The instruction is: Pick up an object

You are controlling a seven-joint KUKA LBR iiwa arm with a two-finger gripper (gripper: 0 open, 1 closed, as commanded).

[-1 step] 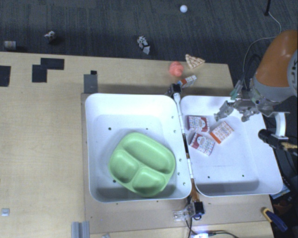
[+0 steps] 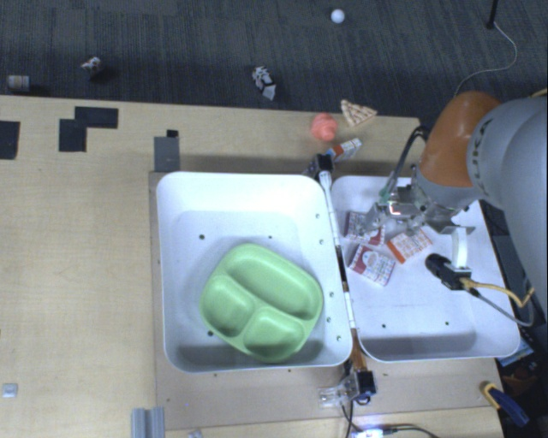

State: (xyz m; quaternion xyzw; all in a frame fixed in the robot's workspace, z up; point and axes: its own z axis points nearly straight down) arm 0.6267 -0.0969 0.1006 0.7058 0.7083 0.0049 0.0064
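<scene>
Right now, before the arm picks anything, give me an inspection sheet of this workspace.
Surface: pale wood bench bearing a left bin and a right bin, both white.
Job's things: green divided tray in the left bin; red and white packets in the right bin.
Clutter: pink ball, wedge-shaped toy and small tube on the bench beyond the bins.
Grippers: end effector above the packets, at the right bin's far side.
Cables: thin cable on the carpet, upper right.
Surroundings: dark carpet with a white ball and small scraps.
</scene>
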